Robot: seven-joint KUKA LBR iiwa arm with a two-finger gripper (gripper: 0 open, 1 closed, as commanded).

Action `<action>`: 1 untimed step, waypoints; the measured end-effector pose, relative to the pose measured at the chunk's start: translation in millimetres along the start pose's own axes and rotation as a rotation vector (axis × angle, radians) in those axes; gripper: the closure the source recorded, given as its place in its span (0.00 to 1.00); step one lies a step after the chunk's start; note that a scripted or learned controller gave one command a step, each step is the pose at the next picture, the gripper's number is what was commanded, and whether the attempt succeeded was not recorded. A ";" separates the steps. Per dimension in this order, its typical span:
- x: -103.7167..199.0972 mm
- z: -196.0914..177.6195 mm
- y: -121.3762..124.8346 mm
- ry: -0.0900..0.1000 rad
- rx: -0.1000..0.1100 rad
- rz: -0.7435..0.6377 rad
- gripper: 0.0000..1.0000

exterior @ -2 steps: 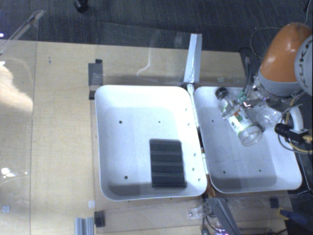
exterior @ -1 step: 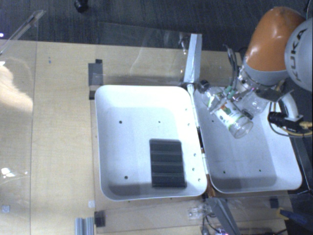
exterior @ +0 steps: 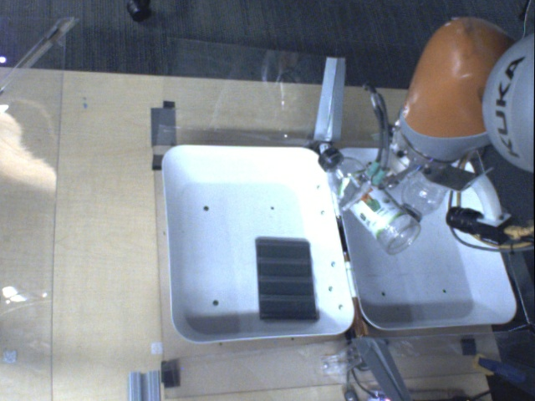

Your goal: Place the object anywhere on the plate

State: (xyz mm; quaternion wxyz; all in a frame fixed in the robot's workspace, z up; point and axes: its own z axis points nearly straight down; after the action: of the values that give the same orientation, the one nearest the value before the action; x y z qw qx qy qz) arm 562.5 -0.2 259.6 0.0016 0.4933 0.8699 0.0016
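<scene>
**Hovering over the right bin's upper-left corner**

I see the gripper (exterior: 378, 180) low over the clear plastic bottle with a green label (exterior: 383, 218), which lies tilted there. I cannot tell the jaws' state. The dark ribbed rectangular plate (exterior: 286, 278) waits near the left white bin's (exterior: 192, 224) bottom edge.

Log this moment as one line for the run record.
arm: over right bin | claw: at clear bottle, grip unclear | bottle: tilted, over right bin's left side | dark ridged plate: in left bin, bare

Clear bottle (exterior: 383, 218) tilted over right bin (exterior: 468, 299); dark ridged plate (exterior: 286, 279)
</scene>
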 end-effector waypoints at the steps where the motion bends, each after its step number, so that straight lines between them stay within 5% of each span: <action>1: 0.1 -9.5 1.3 0.000 -0.003 -0.003 1.00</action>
State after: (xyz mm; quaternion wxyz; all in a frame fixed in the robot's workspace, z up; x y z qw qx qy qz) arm 563.5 0.5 269.2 0.0024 0.4921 0.8705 0.0027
